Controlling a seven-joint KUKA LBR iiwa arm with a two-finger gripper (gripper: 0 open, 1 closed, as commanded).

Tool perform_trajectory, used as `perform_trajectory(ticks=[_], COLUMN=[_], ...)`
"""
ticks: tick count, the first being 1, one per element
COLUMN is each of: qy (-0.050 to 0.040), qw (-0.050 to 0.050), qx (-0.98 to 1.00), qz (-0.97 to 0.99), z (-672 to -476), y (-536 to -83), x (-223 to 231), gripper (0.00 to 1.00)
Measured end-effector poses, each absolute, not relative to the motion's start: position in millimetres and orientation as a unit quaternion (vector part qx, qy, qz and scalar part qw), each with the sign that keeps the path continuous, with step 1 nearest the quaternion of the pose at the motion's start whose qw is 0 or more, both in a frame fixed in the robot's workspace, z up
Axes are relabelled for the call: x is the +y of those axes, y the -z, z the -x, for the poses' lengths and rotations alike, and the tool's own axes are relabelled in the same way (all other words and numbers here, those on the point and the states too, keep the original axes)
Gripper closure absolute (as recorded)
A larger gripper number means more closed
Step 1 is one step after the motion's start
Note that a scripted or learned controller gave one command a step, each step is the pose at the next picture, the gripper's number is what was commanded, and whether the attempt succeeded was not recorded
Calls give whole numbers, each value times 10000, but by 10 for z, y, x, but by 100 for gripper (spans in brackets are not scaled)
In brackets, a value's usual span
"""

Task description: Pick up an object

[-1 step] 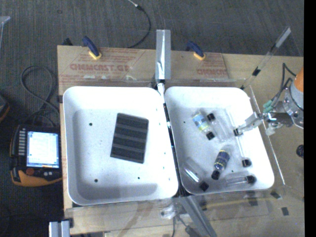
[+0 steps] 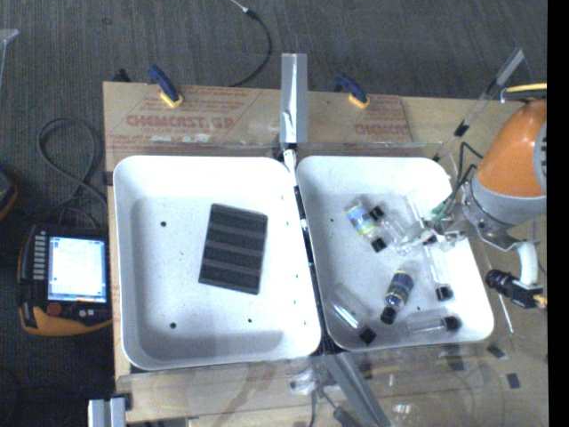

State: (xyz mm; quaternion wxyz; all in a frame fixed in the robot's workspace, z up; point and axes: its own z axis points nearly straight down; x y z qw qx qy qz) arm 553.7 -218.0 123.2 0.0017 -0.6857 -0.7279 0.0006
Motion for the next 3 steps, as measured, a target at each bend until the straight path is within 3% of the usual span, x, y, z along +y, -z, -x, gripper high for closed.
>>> perform_trajectory(ticks=[1,2,3], qy=[37,16,-4], qw=[6,12,2], qx=[-7393,-7384,-7463], qz=[6734,6744,6656], z=[-5912,-5894,-6144], y=[-946,-1017,-2021], x=[-2149,-2168,-1444], gripper=[0,100,100])
